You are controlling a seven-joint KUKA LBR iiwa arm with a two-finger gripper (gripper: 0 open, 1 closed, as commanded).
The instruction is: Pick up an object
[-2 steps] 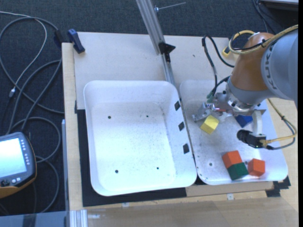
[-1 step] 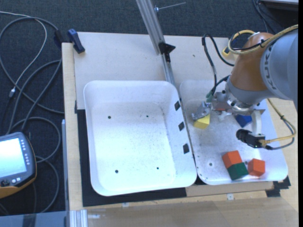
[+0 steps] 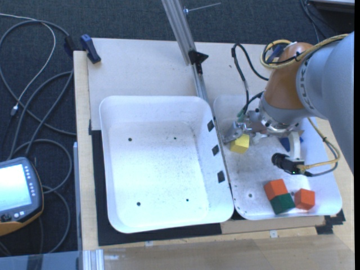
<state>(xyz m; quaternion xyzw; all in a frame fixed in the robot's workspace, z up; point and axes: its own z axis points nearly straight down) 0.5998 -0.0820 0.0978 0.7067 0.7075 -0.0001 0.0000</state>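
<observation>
My gripper (image 3: 238,138) hangs over the left part of the right bin (image 3: 247,204), close to the wall between the two bins. A small yellow block (image 3: 241,144) sits tilted between its fingertips, and the gripper is shut on it. Lower right in the same bin, an orange block (image 3: 275,188), a green block (image 3: 282,203) and a second orange block (image 3: 304,198) lie packed together. A blue object (image 3: 286,143) peeks out from under the wrist, mostly hidden by the arm.
The left bin (image 3: 112,114) lies beside the right one. A slanted metal pole (image 3: 179,27) rises from the back of the bench. Black cables (image 3: 242,72) loop around the wrist. A blue clamp (image 3: 90,48) sits at the bench's back left corner.
</observation>
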